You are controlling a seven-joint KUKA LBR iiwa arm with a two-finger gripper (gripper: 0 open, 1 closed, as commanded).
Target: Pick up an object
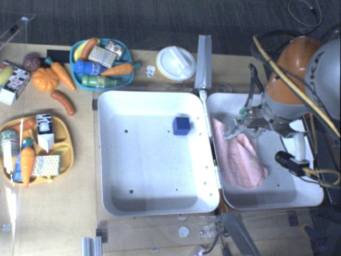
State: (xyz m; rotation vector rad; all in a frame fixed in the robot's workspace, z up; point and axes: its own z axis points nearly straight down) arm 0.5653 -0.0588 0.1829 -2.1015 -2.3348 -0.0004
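a metal tool point(236, 130) hangs over a soft, crumpled pink cloth point(241, 159) in the right bin point(277, 193); its grip cannot be told. a small blue cube point(181, 125) sits in the smooth left bin point(154, 196).

The big grey arm point(319, 73) runs off the right edge and hides the right bin's point(277, 193) far corner. The jaws are too blurry to read. Small toys in the blue bowl point(101, 63) pile together, so some are hard to tell apart.
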